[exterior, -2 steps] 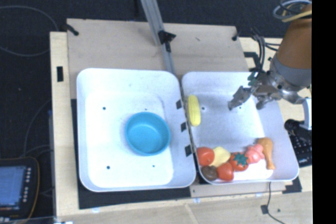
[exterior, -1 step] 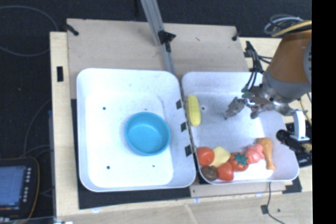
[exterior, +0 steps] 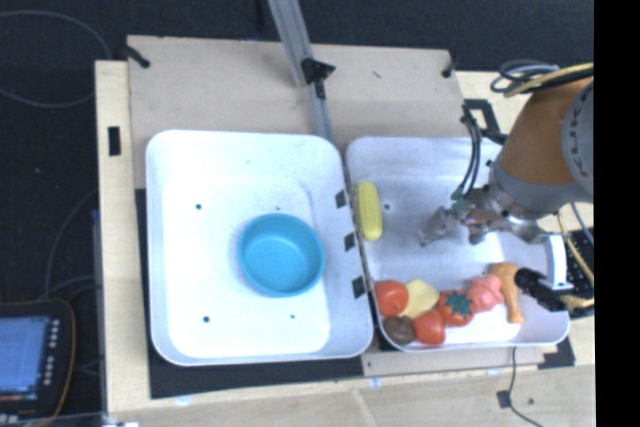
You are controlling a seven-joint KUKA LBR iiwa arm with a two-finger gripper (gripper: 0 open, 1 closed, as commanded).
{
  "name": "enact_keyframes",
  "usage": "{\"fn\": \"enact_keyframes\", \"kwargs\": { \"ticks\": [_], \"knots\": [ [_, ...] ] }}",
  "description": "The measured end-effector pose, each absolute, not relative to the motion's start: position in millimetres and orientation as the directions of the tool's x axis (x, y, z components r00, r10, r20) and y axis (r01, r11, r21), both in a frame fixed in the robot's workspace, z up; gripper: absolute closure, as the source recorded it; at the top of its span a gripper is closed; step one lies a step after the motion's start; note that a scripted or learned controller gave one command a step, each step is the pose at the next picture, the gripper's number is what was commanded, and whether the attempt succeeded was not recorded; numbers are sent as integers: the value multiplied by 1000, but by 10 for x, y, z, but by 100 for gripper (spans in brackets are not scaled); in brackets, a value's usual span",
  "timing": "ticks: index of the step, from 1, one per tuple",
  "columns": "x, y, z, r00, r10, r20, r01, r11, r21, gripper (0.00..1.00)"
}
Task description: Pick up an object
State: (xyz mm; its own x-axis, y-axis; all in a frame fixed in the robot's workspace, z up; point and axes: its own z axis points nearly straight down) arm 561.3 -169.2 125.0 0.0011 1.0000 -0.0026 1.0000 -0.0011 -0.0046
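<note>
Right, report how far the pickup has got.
Nothing looks picked up yet. The claw hangs over bare floor in the right bin, with nothing visible in it. The corn cob lies by the divider, the toy food pile sits along the near wall, and the blue bowl is in the left bin. The whole grasp remains.

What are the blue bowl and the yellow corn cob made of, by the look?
Blue bowl: likely moulded plastic, with a uniform saturated colour, smooth wall and soft sheen. Yellow corn cob: probably plastic or rubber toy food, flat even yellow with a slightly glossy surface; too small to tell which.
</note>
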Motion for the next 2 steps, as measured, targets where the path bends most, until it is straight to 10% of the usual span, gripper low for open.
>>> {"fn": "enact_keyframes", "kwargs": {
  "ticks": [1,2],
  "knots": [
    [5642,-1688,1414,6,1000,0,1000,-6,6,100],
    [5682,-1803,1978,8,1000,0,1000,-8,6,100]
  ]
}}
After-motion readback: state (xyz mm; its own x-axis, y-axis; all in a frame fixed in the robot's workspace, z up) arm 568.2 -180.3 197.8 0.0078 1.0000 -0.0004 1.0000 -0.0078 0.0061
